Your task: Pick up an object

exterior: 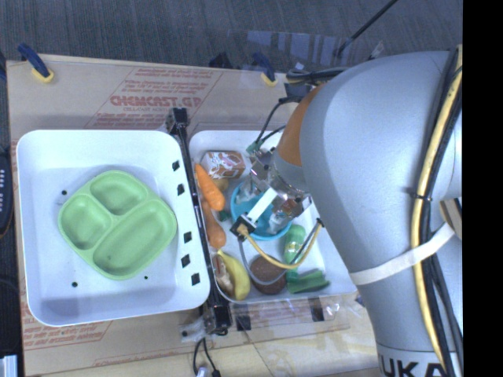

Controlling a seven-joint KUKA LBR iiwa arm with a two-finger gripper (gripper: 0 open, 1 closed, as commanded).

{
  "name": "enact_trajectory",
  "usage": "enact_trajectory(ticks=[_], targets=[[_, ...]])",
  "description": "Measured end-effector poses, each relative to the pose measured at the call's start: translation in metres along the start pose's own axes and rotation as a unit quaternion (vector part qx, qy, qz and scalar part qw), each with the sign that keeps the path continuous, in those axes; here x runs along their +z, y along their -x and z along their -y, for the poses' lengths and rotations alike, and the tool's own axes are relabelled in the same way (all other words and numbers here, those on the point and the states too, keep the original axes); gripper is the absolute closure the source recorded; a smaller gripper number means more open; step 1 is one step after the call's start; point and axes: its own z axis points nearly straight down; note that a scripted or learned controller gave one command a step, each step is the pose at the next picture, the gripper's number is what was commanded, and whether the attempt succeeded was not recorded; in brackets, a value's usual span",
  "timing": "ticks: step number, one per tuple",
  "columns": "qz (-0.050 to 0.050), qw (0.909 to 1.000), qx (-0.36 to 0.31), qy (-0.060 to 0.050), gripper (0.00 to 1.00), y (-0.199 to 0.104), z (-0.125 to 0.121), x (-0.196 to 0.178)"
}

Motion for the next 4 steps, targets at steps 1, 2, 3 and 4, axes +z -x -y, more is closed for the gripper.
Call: enact_trajectory(ticks=[1, 2, 3, 4], targets=[[0.001, 0.9962, 0.088, 0.0, 0.0, -0.019, -0.002, 0.0], [-0.002, 1.0, 0.0, 0.0, 0.0, 0.026, 0.033, 0.0], [0.0, 0.9942, 0.107, 0.0, 0.0, 0.008, 0.02, 0.0], [0.0, 0.9767, 0.215, 0.0, 0.0, -0.041, -0.019, 0.0]])
